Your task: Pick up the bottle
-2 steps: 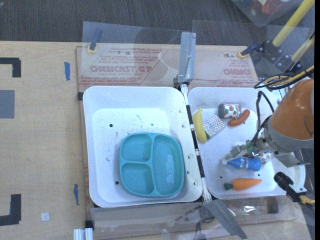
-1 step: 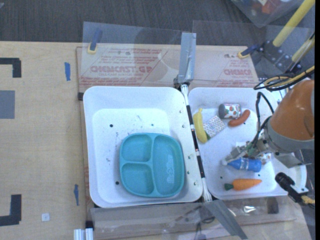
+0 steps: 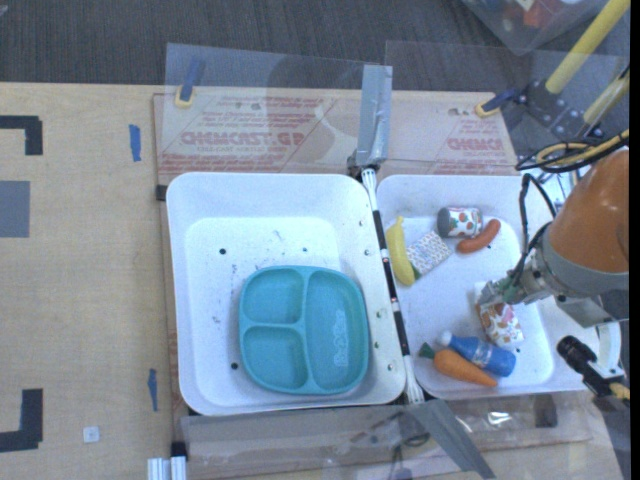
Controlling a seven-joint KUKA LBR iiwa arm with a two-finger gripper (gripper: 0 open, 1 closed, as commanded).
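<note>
The small blue plastic bottle [image 3: 487, 354] with a white cap lies on its side at about 5 o'clock in the right white bin [image 3: 535, 373], touching an orange toy carrot [image 3: 464, 368]. The pincer [image 3: 503, 293] is near the bottle, at its 12 o'clock, over a crumpled red-and-white packet [image 3: 500, 323]. I cannot tell if it is gripping or let go.

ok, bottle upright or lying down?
Lying down. The blue bottle rests on its side in the right bin, white cap pointing left, touching the carrot.
</note>
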